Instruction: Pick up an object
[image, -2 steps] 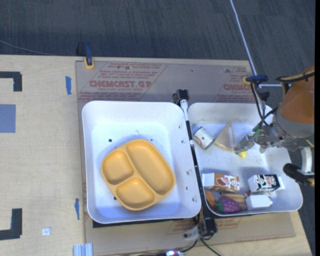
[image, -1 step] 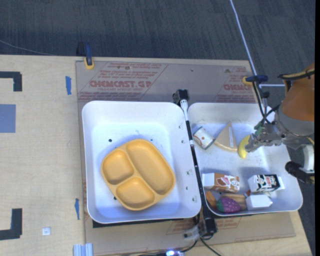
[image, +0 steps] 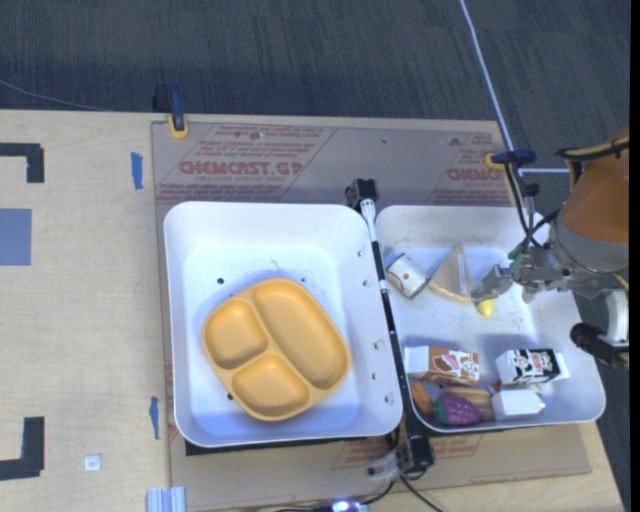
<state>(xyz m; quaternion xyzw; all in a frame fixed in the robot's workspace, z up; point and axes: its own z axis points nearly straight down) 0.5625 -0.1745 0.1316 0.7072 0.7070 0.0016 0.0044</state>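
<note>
Front of the right bin: purple grapes (image: 459, 409) lie at the bottom edge, with an orange fruit (image: 424, 399) touching them on the left.
White block: a small white block (image: 517, 403) sits just right of the grapes.
Milk box: a little carton with black spots (image: 531, 366) lies just above the white block.
Snack box: an orange and white box (image: 446, 364) lies above the grapes.
Yellow tray: a yellow plate with three parts (image: 276, 347) fills the middle of the left bin (image: 190, 300).
My gripper: it (image: 492, 288) hangs low in the upper middle of the right bin (image: 590, 400), right over a small yellow thing (image: 486, 307).
Gripper fingers: I cannot tell if they are apart or together.
Clear bag: a see-through bag (image: 455, 275) lies just left of my gripper.
White cup: a small round cup (image: 404, 273) lies at the upper left of the right bin.
Counter: both bins sit on the brown counter (image: 80, 300).
</note>
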